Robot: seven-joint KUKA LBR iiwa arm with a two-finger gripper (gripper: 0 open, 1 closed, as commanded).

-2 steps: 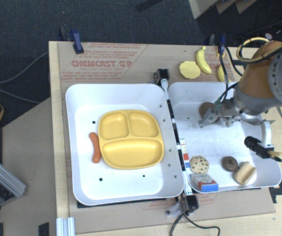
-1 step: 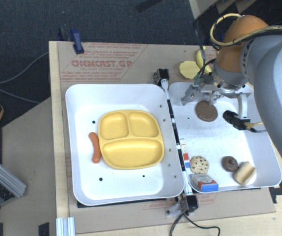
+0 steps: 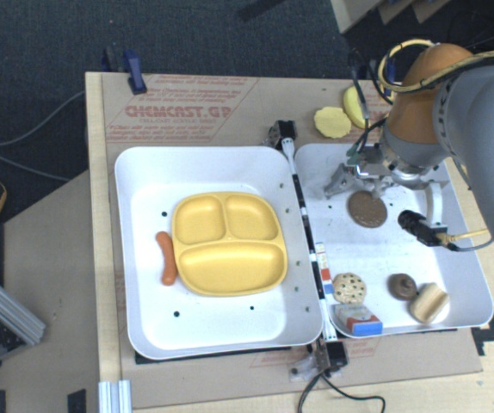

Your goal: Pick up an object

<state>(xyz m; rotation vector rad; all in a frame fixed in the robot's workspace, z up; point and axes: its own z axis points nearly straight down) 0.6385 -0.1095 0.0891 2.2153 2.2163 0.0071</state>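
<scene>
A brown round patty (image 3: pixel 368 209) lies flat in the right bin (image 3: pixel 462 269), near its far end, round in outline with no clear long axis. The end effector (image 3: pixel 369 177) hangs just above it; whether it is open or closed cannot be told. A hot dog (image 3: pixel 168 257) in the left bin (image 3: pixel 144 179) runs lengthwise beside a yellow divided plate (image 3: pixel 228 243). The table (image 3: pixel 187 110) is bare board on dark carpet (image 3: pixel 49 24).
</scene>
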